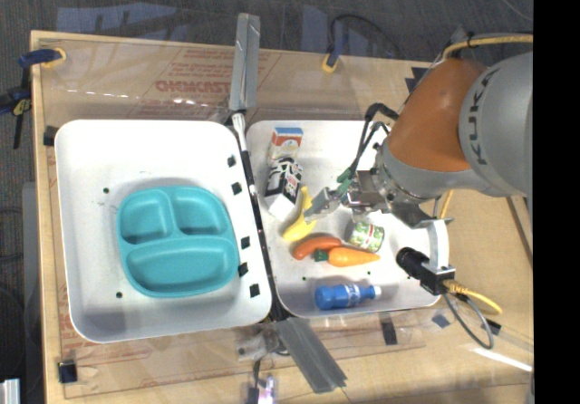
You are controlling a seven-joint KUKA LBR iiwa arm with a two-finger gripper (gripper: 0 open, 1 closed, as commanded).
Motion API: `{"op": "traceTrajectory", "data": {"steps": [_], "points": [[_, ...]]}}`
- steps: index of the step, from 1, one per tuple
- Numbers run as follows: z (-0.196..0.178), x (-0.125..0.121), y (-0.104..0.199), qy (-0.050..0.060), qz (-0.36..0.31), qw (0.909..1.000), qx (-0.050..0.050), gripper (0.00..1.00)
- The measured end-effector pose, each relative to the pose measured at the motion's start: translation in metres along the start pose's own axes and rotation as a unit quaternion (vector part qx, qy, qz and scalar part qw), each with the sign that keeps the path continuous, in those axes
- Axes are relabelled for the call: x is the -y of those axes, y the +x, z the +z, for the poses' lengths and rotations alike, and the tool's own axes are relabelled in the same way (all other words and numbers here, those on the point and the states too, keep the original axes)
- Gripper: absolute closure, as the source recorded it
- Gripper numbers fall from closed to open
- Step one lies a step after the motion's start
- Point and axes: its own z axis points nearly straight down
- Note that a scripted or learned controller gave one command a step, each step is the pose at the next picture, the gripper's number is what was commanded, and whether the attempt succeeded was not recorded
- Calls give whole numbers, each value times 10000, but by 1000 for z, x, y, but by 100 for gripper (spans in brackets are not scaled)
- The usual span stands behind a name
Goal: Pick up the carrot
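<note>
The bench (136, 58) carries 2 shallow white bins side by side. In the left bin (82, 167) lies a turquoise tray (177, 239) with 3 compartments. The right bin (417, 298) holds several things. The carrot (352, 257) lies on the bin floor, orange, with its thin end pointing to the right, and it touches an orange-red vegetable with a green end (313, 247) on its left. Above and to the left of this pair is a yellow banana (299, 221), and higher up a black and white carton (284, 177) and a small white box with blue and red print (287, 139). A blue bottle with a white cap (346, 294) lies near the front wall of the bin, just below the carrot. The arm (453, 121) reaches in from the right, and the gripper (349, 198) hangs above the carrot, near a green and white can (367, 235). Whether the gripper is spread or pressed together I cannot tell, and nothing is seen between its fingers.
</note>
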Motion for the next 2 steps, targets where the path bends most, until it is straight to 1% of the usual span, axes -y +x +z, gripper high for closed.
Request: {"op": "traceTrajectory", "data": {"steps": [1, 2], "points": [[107, 33, -50, -7, -731, 9973, -1, 0], [97, 31, -50, -16, -769, 9970, 6, 100]]}}
